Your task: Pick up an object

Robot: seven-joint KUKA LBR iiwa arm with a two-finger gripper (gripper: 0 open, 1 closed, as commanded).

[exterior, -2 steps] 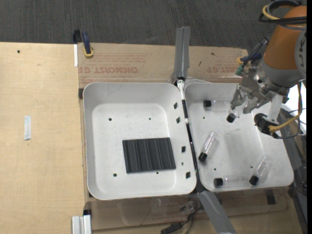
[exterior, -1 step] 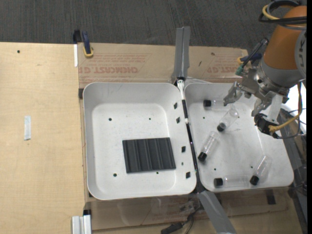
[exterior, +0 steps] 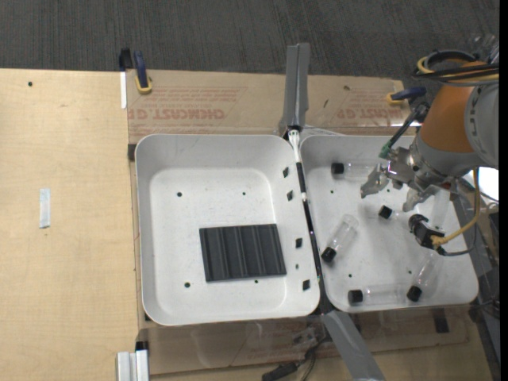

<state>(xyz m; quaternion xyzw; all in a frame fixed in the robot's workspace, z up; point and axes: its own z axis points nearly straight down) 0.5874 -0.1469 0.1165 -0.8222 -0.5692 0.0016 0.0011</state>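
In the right bin (exterior: 444, 296), spread fingers (exterior: 394, 190) seemingly hover above a small black cap (exterior: 386, 212).

The grey arm (exterior: 484, 125) reaches in over the right bin (exterior: 317, 213), orange band (just above the wrist) uppermost. Its gripper (exterior: 394, 193) hangs above that bin's far half, the two fingers (exterior: 373, 185) spread apart, nothing between them.

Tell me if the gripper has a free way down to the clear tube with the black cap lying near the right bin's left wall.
Probably yes. The tube lies alone on the floor of the right bin, and the gripper hangs above and to its right with nothing between them.
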